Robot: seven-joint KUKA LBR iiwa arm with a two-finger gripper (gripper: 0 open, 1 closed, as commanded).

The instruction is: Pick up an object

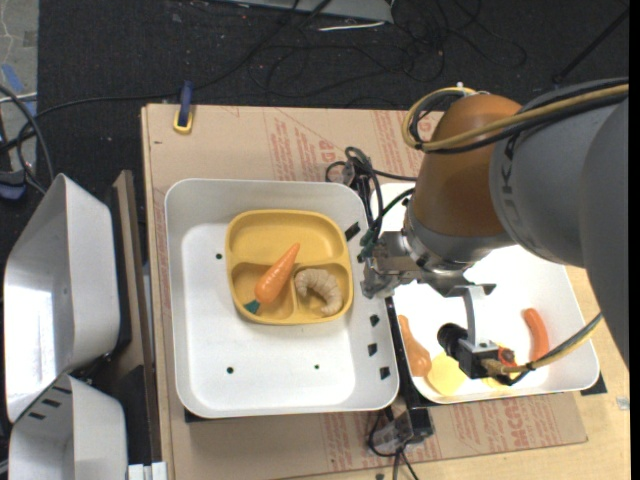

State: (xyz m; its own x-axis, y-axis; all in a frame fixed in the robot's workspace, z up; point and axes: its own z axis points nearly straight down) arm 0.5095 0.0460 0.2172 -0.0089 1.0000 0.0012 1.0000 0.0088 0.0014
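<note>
The arm rises to the right of the yellow plate, which sits in the left bin. The end effector hangs just right of the plate; I cannot tell whether it is open or closed. An orange spoon lies further right. On the plate are a carrot and a shrimp.

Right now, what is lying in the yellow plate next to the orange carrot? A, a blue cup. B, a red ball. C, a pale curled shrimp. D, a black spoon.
C: a pale curled shrimp lies in the yellow plate right beside the orange carrot, in the left bin.
</note>
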